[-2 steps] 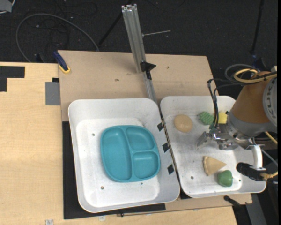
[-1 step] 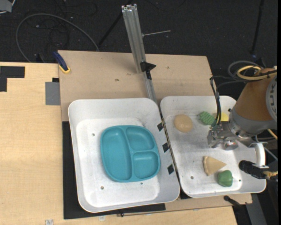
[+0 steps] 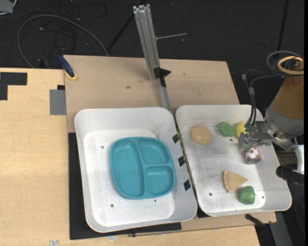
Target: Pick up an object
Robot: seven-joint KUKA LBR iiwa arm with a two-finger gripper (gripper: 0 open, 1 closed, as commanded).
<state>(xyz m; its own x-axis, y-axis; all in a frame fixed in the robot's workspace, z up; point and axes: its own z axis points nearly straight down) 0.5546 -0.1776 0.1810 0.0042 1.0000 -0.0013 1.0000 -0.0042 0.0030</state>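
**Gripper lowered into the right bin among scattered small objects**

Several small objects are seen in the right bin (image 3: 195, 191). A tan rounded piece (image 3: 200, 135) lies near the bin's upper left. A green textured piece (image 3: 226, 128) sits toward the upper middle, with a small yellow object (image 3: 241, 129) just beside it on the right. A tan wedge (image 3: 233, 180) lies lower down, and a green rounded object (image 3: 246, 195) is placed just below and to its right, near the bin's lower right corner.

The gripper (image 3: 252, 155) is positioned low over the right side of this bin, close to the yellow object and well apart from the wedge. A small red and white patch is seen at its tip, though what it is cannot be made out. Whether the claw is spread or pressed together cannot be told.

The left bin (image 3: 92, 127) holds a teal divided tray (image 3: 142, 167), laid flat near its middle.
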